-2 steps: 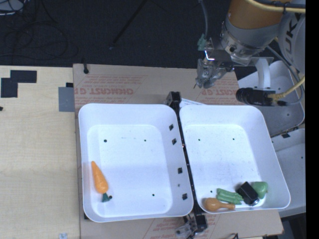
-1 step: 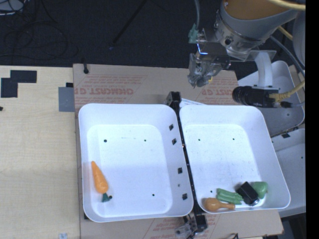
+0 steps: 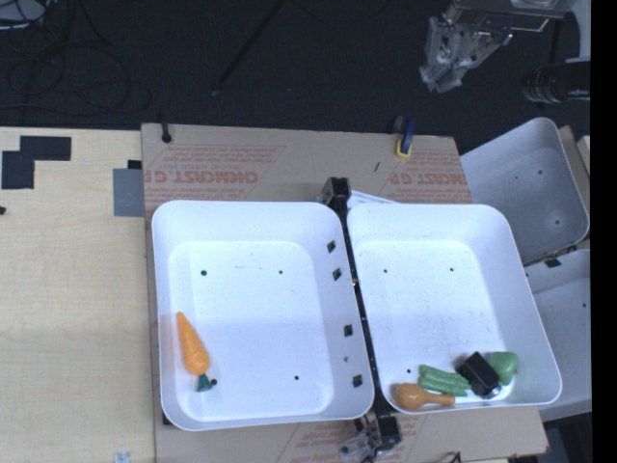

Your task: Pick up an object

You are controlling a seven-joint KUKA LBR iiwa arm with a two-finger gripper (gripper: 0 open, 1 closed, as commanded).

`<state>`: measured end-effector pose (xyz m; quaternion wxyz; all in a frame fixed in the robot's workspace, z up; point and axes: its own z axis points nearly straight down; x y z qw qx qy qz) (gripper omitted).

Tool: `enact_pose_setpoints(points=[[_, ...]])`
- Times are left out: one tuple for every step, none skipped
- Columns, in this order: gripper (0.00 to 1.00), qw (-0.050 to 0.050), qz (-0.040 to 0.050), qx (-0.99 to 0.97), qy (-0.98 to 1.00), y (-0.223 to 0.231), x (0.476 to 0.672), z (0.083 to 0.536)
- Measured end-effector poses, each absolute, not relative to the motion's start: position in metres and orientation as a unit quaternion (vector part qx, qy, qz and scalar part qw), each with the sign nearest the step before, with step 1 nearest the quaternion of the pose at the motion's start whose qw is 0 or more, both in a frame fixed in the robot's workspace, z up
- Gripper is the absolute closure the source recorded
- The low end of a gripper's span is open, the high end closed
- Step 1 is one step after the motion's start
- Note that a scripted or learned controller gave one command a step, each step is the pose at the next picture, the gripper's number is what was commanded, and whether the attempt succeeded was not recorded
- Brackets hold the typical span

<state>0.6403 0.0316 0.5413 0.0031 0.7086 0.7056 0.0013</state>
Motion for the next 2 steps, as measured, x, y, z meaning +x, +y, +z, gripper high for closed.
enact_pose_setpoints(points=[[1.00,-0.002,-0.0016,0.705,0.709,0.102,0.617,0.537],[1.00,-0.004,-0.0071,0.709,0.706,0.060,0.644,0.406]])
